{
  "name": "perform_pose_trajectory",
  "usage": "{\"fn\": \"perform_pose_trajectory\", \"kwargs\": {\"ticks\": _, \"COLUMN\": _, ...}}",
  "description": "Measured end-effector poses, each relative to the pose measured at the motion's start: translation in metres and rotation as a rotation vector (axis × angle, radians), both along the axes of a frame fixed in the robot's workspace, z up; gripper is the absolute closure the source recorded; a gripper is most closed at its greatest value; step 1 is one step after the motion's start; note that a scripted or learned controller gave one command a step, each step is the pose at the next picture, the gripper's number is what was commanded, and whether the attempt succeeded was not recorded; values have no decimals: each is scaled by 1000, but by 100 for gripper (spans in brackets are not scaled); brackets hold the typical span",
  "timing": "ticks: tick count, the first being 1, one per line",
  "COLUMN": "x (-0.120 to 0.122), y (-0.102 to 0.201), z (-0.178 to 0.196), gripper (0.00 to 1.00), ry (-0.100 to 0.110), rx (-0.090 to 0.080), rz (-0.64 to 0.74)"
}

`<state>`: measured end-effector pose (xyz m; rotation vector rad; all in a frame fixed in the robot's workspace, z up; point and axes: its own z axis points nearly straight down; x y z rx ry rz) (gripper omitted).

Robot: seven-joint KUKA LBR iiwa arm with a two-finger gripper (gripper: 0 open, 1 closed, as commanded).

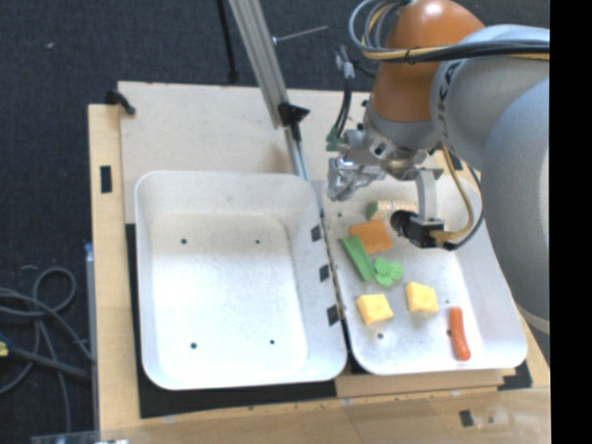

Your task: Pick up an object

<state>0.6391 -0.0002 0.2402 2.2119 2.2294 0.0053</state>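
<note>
Both white bins, the left bin [231,276] and the right bin [490,326], look like smooth matt plastic, finely speckled. The bench [199,123] beneath is pale, matt board, like wood. At twelve o'clock a ribbed metal rail [264,54] gleams dully, and the arm's orange band [421,58] is glossy.

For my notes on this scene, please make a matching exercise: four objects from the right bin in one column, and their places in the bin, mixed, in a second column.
Objects:
1. orange block
2. red stick
3. green pieces
4. two yellow blocks

Places:
A. near the bin's front right corner
B. side by side, in front of the green pieces
C. farthest back of the four, close to the gripper
D. just in front of the orange block

Pairs: 1-C, 2-A, 3-D, 4-B
</note>
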Motion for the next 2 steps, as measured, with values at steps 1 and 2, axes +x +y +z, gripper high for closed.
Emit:
{"fn": "perform_pose_trajectory", "kwargs": {"ticks": 1, "x": 13, "y": 45, "z": -2, "gripper": 100, "ry": 1, "rx": -1, "rz": -1}}
{"fn": "perform_pose_trajectory", "kwargs": {"ticks": 2, "x": 38, "y": 84, "z": -8, "gripper": 100, "ry": 0, "rx": -2, "rz": -3}}
